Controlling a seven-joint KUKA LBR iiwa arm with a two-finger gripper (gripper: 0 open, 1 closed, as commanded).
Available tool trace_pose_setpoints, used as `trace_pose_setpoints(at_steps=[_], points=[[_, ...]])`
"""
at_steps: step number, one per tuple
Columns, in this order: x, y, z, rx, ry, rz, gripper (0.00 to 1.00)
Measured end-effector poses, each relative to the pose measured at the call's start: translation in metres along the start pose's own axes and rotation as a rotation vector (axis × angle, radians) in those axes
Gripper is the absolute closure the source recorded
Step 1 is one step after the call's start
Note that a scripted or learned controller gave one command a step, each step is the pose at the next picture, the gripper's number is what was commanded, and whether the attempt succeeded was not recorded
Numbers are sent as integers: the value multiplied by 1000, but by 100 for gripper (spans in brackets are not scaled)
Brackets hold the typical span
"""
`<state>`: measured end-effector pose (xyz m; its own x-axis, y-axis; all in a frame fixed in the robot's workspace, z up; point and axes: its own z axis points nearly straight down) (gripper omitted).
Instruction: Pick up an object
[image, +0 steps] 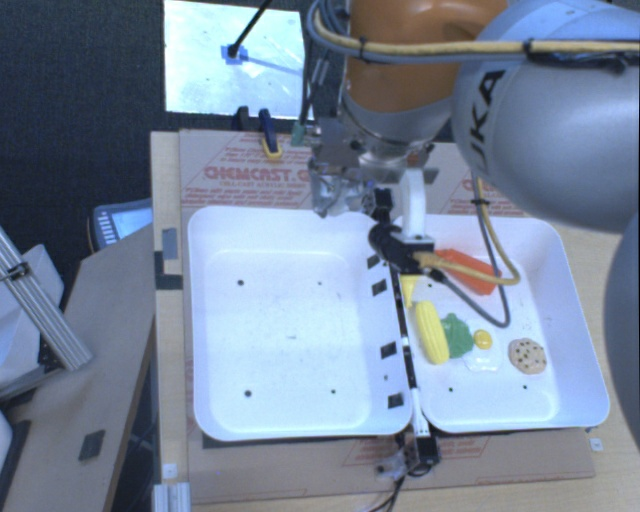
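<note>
The right bin holds an orange carrot, a yellow corn cob, a green leafy piece, a small yellow bit, a pale flat piece and a chocolate-chip cookie. My gripper hangs over the back edge of the left bin, near the divider between the bins. It is well away from the items, and nothing shows between its fingers.
The left bin's floor is bare white with small holes. Both bins rest on a cardboard sheet. Blue and yellow clamps sit behind the left bin. A metal rail leans at the far left.
</note>
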<state>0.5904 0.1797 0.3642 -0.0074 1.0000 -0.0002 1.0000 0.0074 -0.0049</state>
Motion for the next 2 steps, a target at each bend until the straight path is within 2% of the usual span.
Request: trace_pose_setpoints(at_steps=[1,2], points=[[42,52,-82,-17,5,1,100],[54,55,19,3,-2,1,100]])
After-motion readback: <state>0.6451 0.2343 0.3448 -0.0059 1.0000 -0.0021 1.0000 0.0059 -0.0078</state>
